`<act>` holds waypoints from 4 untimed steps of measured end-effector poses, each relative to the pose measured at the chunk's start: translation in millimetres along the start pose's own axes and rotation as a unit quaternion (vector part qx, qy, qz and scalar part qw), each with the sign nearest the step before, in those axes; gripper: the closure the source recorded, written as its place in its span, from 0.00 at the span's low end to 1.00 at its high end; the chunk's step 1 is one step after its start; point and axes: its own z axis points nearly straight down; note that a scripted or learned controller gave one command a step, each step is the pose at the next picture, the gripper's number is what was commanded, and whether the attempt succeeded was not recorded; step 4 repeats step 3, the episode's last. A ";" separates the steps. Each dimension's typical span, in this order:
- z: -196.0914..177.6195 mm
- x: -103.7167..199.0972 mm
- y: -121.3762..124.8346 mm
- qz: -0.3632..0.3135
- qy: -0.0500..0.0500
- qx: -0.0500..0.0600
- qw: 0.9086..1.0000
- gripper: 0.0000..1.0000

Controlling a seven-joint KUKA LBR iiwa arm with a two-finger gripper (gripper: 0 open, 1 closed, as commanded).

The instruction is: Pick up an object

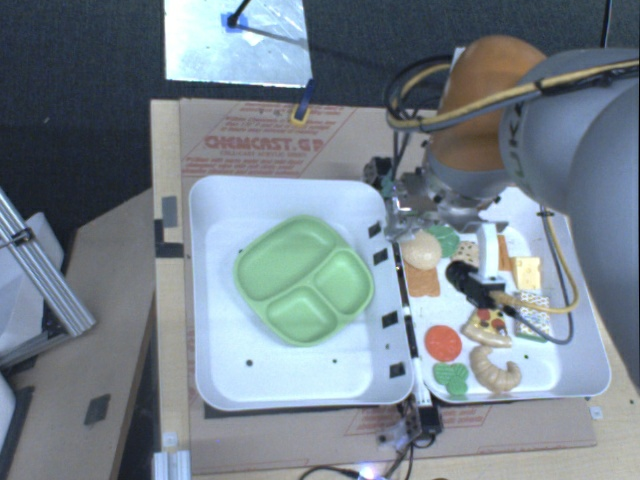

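Camera view, stock check.

Clerk: Item one, tool. Location and condition?

Operator: My gripper (408,216), low over the far-left corner of the right bin (585,368), close to the wall beside the left bin (215,348). Apart or together: cannot tell, as my wrist covers it. Nothing seen held.

Clerk: Item two, the pick?

Operator: Pale bun (421,249), just beside my gripper, toward the bottom of the view. It lies against an orange cracker (425,282). Nearest candidate, in my judgement. Handling note: it looks rounded and smooth, so I would centre over its crown, come straight down and close across its widest part. An off-centre close would likely squirt it out.

Clerk: Obstructions?

Operator: Bin wall just left of the bun, so little room on that side. The cracker touches the bun and may shift with it. One small green piece (447,236) lies just behind.

Clerk: Remaining stock?

Operator: Right bin:
- cheese square (527,271)
- pizza slice (487,326)
- red round slice (443,343)
- croissant (495,372)
- green leafy piece (450,378)

All lie apart from the bun. Left bin: one green divided plate (303,278), well apart from my work.
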 end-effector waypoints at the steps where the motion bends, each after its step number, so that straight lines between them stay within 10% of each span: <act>1: -0.8 0.0 -2.3 0.001 0.000 0.000 1.000 1.00; 4: -8.4 7.0 -5.7 0.000 0.000 0.000 1.000 1.00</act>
